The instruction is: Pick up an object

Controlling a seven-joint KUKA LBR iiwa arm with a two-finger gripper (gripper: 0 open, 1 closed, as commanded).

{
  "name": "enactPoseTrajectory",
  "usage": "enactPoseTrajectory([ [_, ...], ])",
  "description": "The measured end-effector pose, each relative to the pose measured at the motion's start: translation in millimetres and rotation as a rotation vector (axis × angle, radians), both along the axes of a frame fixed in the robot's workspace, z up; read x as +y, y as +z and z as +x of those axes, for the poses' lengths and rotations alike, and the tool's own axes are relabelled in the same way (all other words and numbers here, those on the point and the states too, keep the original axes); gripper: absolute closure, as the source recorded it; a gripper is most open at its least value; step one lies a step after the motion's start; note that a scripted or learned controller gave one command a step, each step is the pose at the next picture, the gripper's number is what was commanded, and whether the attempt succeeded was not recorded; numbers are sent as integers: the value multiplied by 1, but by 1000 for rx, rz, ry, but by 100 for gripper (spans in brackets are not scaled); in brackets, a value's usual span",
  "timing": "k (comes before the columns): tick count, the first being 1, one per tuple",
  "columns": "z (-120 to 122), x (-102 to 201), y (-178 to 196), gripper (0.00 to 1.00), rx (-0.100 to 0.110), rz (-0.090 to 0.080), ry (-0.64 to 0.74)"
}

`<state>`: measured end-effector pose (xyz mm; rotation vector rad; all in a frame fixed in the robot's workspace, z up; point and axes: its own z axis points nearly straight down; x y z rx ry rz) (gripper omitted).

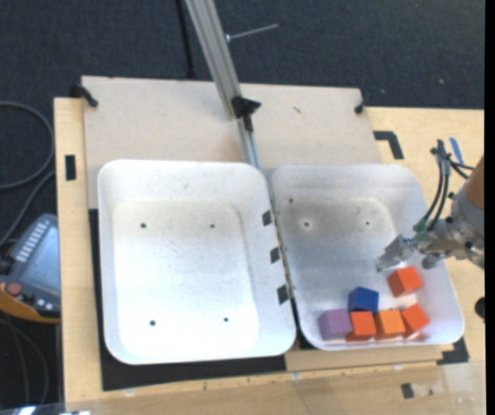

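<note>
the right bin (317, 188) holds a small cluster of blocks in its near right corner: a purple block (335, 322) at the left end, two orange blocks (363, 324) (391, 322) touching it in a row along the near wall, a red-orange block (415, 317) at the right end, and a blue block (363, 298) just behind the row. one more orange block (404, 280) sits apart, a little farther back and to the right. the left bin (187, 180) sits beside it on the counter (343, 383).

the end effector (403, 253) hangs low over the right bin, just beyond that lone orange block, close to it or touching its far edge. whether it is clenched or released i cannot tell; the metal parts there blur together, and no block shows between them.

these look like small rigid cubes, probably wood or foam: light, stiff, not fragile, with flat faces that a parallel grip should hold well. painted faces may be a bit slick, so a hold square across two opposite faces, near the middle of the cube, seems safest. the lone orange block is the easy target, since its sides stand free. the ones in the row are packed side to side against the near wall, leaving little room to get a grip.
</note>
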<state>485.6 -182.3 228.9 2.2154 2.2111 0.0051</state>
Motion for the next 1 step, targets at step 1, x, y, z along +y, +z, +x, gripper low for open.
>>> enactPoseTrajectory([
  [1,19,-4,-98,0,16,7,1],
])
